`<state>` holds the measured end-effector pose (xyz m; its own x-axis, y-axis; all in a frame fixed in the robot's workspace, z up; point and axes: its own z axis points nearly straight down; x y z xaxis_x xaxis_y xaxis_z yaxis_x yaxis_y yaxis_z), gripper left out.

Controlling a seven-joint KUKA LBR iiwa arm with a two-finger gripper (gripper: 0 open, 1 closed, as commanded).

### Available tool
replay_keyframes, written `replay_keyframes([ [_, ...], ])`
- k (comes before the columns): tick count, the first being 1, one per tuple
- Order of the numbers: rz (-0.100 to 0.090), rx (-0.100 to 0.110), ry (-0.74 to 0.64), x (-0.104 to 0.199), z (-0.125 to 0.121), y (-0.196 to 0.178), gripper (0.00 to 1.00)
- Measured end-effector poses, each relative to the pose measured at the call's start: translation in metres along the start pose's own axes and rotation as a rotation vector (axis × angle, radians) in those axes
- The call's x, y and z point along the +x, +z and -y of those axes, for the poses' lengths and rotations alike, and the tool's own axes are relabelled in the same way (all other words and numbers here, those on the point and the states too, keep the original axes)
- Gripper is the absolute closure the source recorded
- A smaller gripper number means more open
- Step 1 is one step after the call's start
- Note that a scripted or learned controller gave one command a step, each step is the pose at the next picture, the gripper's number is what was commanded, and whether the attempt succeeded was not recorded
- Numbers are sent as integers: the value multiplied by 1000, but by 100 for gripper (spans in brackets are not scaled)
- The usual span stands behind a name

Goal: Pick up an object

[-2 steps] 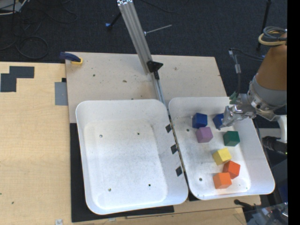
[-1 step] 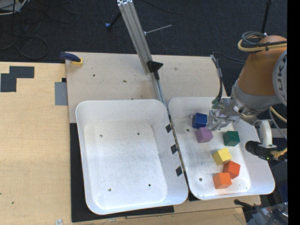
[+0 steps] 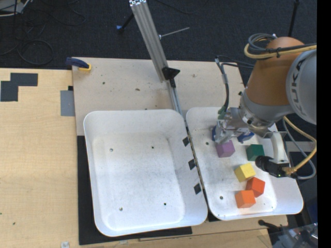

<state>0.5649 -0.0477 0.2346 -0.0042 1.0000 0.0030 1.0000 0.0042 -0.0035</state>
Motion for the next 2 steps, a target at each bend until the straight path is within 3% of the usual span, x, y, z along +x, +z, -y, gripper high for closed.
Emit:
replay_keyframes([
  [2, 1, 0, 0, 105, -6, 16, 100],
])
